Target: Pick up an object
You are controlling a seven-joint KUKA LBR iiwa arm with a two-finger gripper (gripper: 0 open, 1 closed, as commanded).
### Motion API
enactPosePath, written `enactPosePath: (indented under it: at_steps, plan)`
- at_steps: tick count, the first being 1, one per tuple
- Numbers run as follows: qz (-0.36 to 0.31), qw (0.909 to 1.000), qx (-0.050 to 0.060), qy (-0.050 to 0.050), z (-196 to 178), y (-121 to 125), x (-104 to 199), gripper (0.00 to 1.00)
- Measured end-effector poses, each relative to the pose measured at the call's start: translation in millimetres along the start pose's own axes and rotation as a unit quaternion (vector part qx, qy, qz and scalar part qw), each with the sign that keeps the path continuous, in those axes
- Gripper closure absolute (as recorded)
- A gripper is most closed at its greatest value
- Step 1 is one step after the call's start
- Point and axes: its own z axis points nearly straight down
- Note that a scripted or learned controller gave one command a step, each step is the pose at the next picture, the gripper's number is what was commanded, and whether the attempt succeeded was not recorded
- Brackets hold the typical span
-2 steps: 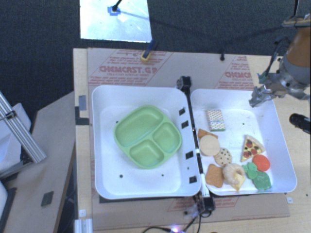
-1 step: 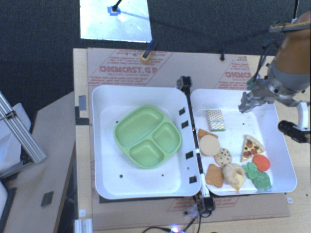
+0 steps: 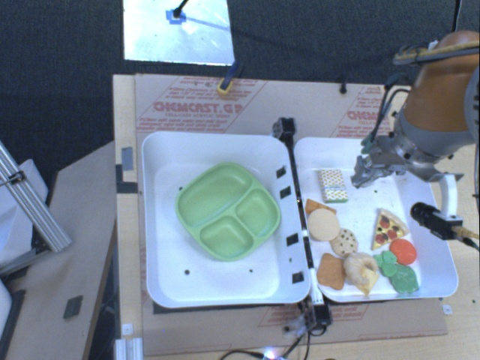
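In the left bin (image 3: 161, 276), one green plate (image 3: 228, 211)

You look down on a pale wooden tabletop (image 3: 82, 223) set against a dark blue-grey carpeted floor (image 3: 52, 58); a brown cardboard sheet (image 3: 199, 103) printed with red lettering lies across it under the bins; a shiny square metal plate (image 3: 178, 21) sits on the floor beyond the far edge, catching bright light; at your left edge you see a slanted aluminium frame rail (image 3: 30, 201); black cables trail off the near edge.
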Motion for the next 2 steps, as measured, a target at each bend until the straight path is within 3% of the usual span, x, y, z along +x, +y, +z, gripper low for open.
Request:
enactPosePath:
  at_steps: [2]
  plan:
    - [0.000, 1.0000, 0.001, 0.000, 10.3, -47.7, 89.1, 1.00]
